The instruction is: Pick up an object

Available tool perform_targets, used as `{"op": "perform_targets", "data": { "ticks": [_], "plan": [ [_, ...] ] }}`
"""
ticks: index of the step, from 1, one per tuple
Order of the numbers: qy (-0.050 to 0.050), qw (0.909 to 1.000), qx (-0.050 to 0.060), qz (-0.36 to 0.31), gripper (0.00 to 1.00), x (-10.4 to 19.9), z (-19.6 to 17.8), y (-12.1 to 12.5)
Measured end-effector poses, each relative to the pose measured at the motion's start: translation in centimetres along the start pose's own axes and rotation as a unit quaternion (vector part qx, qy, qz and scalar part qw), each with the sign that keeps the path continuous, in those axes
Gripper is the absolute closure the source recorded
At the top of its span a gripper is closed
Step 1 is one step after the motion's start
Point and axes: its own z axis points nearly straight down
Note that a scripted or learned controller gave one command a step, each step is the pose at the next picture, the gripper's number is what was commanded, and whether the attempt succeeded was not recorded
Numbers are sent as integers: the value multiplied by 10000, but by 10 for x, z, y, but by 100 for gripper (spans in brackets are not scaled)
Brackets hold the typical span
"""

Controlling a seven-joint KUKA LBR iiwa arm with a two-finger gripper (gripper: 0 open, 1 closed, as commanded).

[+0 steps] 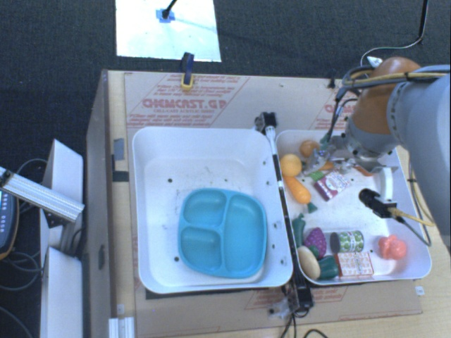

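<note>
1. The arm (416,111) is the biggest thing in frame, coming in from the right edge and bending down over the upper part of the right bin (373,225). Its bulk hides the bin's upper right corner from me, so I would not see a snag there.
2. The left bin (211,164) fills the middle of the frame. It plays no part in this try, but the shared wall between the bins is close to the targets, and a skewed descent could clip it.
3. The blue divided plate (224,232) lies flat in the lower half of the left bin, well apart from the gripper.
4. The gripper (330,159) hangs low in the upper left part of the right bin. Whether it is set wide or narrow I cannot tell, and I see nothing held in it.
5. The red-and-white carton (331,184) lies just below the gripper in the picture and looks like the likeliest pick. It sits tilted, so I expect it could twist or slide out of a grip.
6. The yellow fruit (290,165) and orange piece (298,189) sit by the dividing wall, left of the gripper (both rounded, so a closing grip may squirt them aside).
7. The small tan ball (308,148) lies near the gripper's upper left. A nudge would likely send it rolling.
8. The green can (348,241) and pink toy (392,247) lie towards the bin's lower edge, clear of this attempt.
</note>
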Motion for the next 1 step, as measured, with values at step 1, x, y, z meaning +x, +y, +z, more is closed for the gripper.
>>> {"op": "perform_targets", "data": {
  "ticks": [1],
  "plan": [
    [9,9998,182,7,0,25,8,29]
  ]
}}
